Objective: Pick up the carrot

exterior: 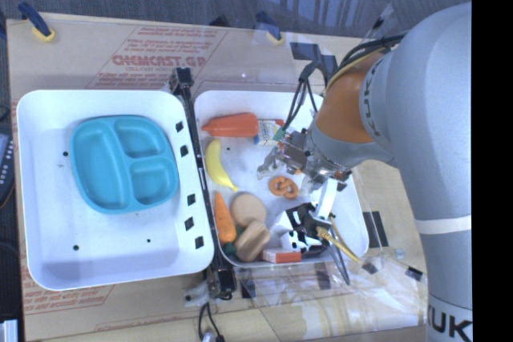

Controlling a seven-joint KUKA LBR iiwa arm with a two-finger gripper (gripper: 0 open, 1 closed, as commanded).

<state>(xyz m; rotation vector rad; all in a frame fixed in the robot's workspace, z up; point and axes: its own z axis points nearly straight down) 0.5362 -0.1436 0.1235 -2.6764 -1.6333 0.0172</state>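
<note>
fingers (pixel 282 158) over right bin (pixel 353 212), carrot (pixel 224 218) lying well apart

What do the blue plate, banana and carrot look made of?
Plate: likely molded plastic; uniform light blue, smooth rounded compartment walls, soft sheen.
Banana: probably plastic toy food; flat even yellow, no spots, slight gloss.
Carrot: probably plastic or rubber toy too; solid orange, smooth surface. Too small to tell hard from soft.
</note>
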